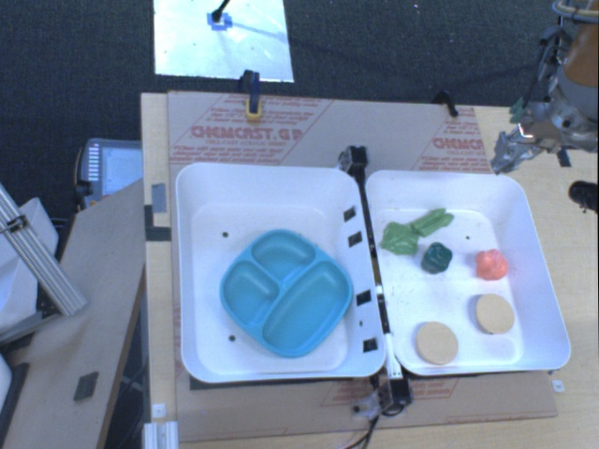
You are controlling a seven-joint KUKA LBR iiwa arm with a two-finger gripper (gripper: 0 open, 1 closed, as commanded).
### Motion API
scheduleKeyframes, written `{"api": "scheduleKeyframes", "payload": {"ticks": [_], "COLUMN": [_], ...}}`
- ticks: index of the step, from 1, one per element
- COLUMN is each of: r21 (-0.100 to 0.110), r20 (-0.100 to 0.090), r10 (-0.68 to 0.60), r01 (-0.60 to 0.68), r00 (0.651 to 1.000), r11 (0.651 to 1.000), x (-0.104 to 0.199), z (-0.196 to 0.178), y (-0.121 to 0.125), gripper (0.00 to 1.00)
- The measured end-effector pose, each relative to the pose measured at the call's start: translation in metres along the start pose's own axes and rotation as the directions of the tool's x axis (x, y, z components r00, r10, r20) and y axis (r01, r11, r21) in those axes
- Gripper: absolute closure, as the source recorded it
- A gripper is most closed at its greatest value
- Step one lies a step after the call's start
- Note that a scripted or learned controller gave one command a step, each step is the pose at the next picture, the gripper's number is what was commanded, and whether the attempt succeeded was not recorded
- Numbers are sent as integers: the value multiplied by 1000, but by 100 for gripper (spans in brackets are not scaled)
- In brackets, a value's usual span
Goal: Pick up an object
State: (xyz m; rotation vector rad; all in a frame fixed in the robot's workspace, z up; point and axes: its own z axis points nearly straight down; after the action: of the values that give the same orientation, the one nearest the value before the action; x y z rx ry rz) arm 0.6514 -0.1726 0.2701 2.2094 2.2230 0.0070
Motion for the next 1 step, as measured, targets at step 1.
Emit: {"api": "scheduleKeyframes", "payload": {"ticks": [1], "r21": [5], "r20": [-3], "r10": [-3], "r01": [3], "r00": [1000], "r11": [1000], "x": [50], "z": [-2], "y": [3], "gripper": [100]}}
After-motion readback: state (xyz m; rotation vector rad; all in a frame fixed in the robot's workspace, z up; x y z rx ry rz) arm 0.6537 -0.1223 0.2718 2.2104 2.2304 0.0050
